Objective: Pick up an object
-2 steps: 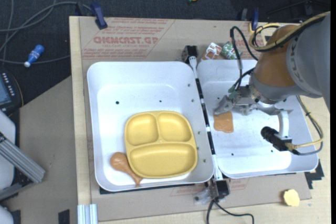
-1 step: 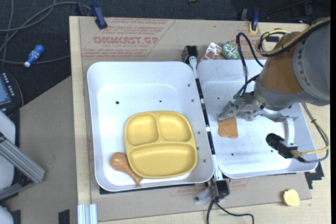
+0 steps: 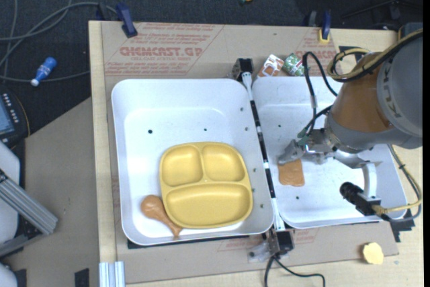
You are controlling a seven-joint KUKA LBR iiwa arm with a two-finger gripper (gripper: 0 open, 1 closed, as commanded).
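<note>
A flat brown slice (image 3: 291, 175) lies in the right bin (image 3: 322, 212) near its left wall. My gripper (image 3: 296, 150) hangs directly over the slice's far edge, low and close to it or touching it. The grey and orange arm covers the bin's right half. In the left bin (image 3: 134, 111) a yellow divided plate (image 3: 205, 185) rests toward the front. A tan drumstick-shaped toy (image 3: 158, 210) lies against the plate's front left rim.
Two small colourful items (image 3: 282, 65) sit on the bench behind the right bin. A yellow lump (image 3: 371, 253) lies on the bench at the front right. Blue clamps (image 3: 125, 19) grip the board's far edge. The bins meet at a narrow divider (image 3: 261, 144).
</note>
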